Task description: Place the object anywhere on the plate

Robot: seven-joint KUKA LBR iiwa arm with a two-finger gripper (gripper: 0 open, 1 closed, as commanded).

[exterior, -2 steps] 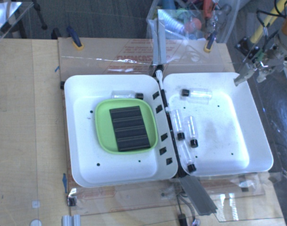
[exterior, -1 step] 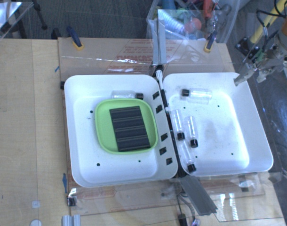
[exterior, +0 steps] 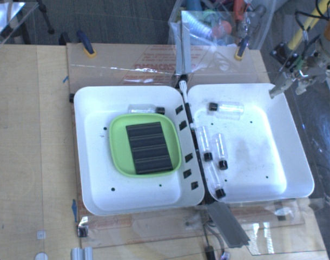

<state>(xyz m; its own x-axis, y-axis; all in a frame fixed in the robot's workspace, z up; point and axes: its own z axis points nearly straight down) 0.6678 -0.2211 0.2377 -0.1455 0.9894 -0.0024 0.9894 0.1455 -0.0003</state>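
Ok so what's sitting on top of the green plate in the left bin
A dark ribbed rectangular block lies on the green plate, covering most of its middle. The plate surface beneath the block is hidden. A clear vial lies just behind the plate, partly hidden by its rim.

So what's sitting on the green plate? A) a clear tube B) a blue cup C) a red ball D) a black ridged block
D: a black ridged block lies on the green plate in the left bin, while the clear tubes with black caps, like this one, lie elsewhere in the bins.
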